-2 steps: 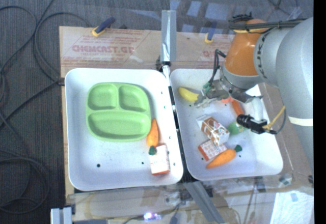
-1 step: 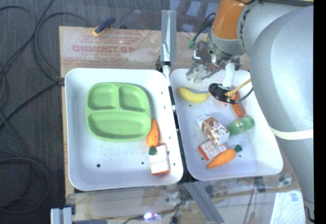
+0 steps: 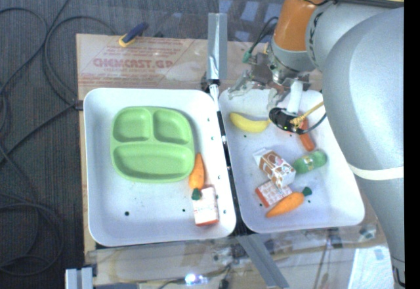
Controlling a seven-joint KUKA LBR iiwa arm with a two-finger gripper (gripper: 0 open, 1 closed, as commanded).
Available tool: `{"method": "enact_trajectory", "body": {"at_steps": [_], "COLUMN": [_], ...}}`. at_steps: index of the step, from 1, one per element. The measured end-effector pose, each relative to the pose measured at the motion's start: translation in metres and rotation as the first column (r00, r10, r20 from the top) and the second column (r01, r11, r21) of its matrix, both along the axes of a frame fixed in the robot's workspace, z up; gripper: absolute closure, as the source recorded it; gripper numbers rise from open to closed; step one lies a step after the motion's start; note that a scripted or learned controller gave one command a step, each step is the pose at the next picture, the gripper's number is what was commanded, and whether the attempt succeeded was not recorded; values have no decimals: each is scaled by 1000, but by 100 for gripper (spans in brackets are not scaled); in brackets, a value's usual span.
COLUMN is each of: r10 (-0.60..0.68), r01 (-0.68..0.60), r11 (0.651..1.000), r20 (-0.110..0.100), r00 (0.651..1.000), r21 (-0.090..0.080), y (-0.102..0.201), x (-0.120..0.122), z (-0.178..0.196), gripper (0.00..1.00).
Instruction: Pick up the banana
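Banana (image 3: pixel 249 123) lies at the top of the right bin (image 3: pixel 341 212); the tool (image 3: pixel 259 87) hovers just above it, seemingly ungripped, its state I cannot tell.

Bright, even overhead light; the white bins (image 3: pixel 157 228) look slightly washed out; shadows beneath objects are soft; the picture is mildly soft and grainy throughout.
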State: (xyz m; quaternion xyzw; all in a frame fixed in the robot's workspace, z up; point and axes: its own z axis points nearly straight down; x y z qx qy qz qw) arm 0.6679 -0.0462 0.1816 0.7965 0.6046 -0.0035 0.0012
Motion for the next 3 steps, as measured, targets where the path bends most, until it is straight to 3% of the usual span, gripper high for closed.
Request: {"method": "enact_trajectory", "body": {"at_steps": [1,2,3], "r10": [452,456,526], "r01": [-452,-456,-526], "r11": [892,890,851], "r20": [12,2,1], "r00": [892,890,851], "r21": [1,7,7], "y": [-58,-38,-14], "x": [-30,-70,-91], "z": [-93,0,0], "gripper": [0,0,0]}}
